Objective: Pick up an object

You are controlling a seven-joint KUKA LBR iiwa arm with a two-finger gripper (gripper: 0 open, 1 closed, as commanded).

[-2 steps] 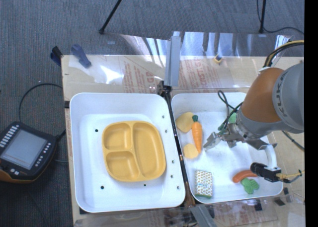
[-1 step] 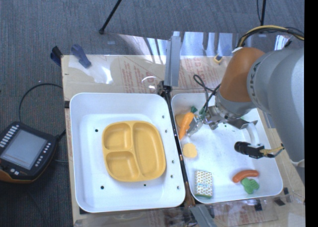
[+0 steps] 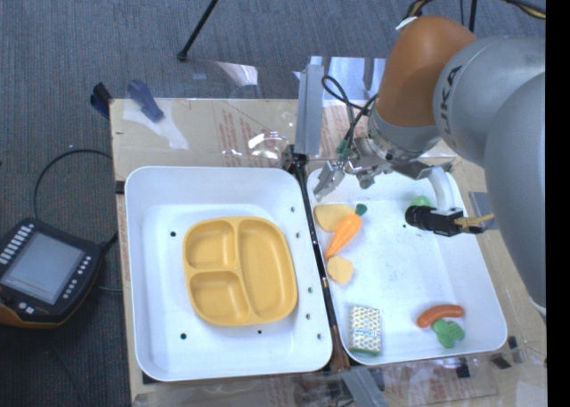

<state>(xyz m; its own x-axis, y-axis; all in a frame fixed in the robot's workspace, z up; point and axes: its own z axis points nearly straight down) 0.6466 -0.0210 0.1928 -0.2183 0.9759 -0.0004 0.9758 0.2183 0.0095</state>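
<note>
Hovering over right bin (image 3: 485, 294), my pincer (image 3: 343, 172) sat at its 11 o'clock corner, prongs spread, nothing pinched. Carrot (image 3: 345, 231) lay at pincer's 6 o'clock, near, not touching; probably my target since closest. Yellow tray (image 3: 239, 270) in left bin (image 3: 147, 218), ignored.

A robotics lab or test room. A wooden bench (image 3: 223, 129) stands on grey carpet (image 3: 89, 22) and bears 2 shallow white bins (image 3: 142, 218), one holding a yellow divided plate (image 3: 240, 270), the other toy food (image 3: 343, 234). A large grey and orange robot arm (image 3: 463, 85) reaches in. A handheld control pendant (image 3: 43, 270) with cable lies on the floor, near a tripod leg (image 3: 209, 9).
</note>
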